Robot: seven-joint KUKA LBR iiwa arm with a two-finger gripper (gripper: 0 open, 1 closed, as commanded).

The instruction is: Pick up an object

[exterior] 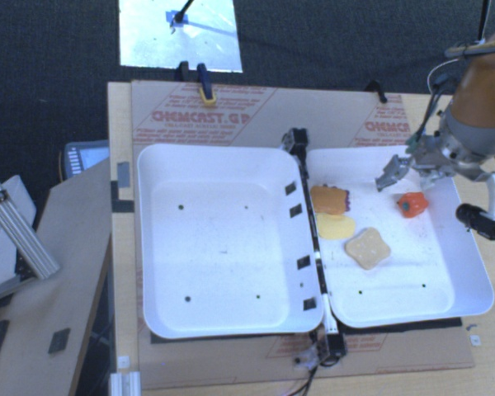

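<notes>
The left bin (pixel 223 246) sits beside the right bin (pixel 445 299), the two touching along a middle seam. In the right bin, near that seam, lies an orange-and-purple piece (pixel 331 199), with a pale yellow slice (pixel 337 227) just below it and a tan bread-shaped piece (pixel 368 248) next to that. Further right lies a small red object (pixel 412 205). Above it hangs the gripper (pixel 404 170), nothing visibly between its fingers; whether they are open or closed I cannot tell.
</notes>
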